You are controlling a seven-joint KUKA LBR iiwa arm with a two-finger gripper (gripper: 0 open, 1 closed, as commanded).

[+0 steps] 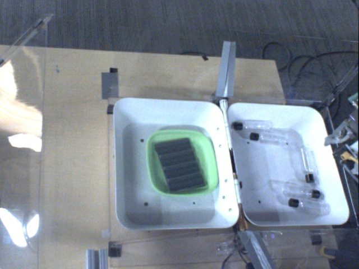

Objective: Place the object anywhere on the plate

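Note:
A square light-green plate (153, 152) sits in the middle of the left white bin (127, 172). A dark grey ridged rectangular block (179, 165) lies flat on the plate, slightly turned, and covers most of its centre. In the right white bin (263, 170) lie several clear tubes with black caps. Two of them (257, 130) are near its back left corner, one (307, 162) is along the right side, and others (303, 198) are at the front right.
A grey metal post (226, 69) stands behind the seam between the two bins. Cables and dark hardware (342, 136) crowd the right edge of the bench. Bare wooden benchtop (56, 167) stretches to the left of the bins.

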